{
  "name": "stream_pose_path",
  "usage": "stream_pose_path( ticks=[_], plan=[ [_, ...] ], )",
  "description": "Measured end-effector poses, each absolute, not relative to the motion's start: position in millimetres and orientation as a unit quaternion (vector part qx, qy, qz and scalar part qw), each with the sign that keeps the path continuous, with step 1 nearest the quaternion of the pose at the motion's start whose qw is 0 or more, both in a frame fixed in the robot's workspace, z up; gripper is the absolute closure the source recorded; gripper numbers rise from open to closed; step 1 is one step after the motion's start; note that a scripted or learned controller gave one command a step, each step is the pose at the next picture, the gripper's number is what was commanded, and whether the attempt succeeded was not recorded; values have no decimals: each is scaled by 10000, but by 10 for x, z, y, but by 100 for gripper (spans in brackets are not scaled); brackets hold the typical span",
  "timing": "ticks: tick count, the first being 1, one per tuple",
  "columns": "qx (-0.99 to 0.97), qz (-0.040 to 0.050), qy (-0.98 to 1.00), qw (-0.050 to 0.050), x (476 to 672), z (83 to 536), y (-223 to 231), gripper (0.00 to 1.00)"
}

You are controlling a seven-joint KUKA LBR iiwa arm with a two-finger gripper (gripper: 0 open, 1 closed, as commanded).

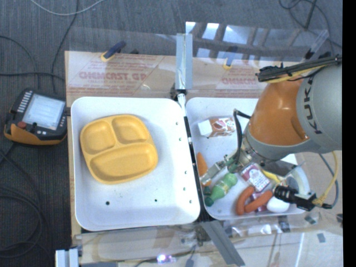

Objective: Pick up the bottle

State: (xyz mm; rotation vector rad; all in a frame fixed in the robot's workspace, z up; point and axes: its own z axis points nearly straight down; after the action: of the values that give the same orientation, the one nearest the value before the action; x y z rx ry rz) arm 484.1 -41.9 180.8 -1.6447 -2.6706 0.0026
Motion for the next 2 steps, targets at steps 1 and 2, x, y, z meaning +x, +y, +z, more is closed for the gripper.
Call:
stream_pose_path(
  ticks=[1, 2],
  plan=[
    [-6818, 23, -7316, 36, 4824, 1050, -1011, 0],
    [-6809, 21, -7323, 64, 4829, 1110, -992, 100]
  ],
)
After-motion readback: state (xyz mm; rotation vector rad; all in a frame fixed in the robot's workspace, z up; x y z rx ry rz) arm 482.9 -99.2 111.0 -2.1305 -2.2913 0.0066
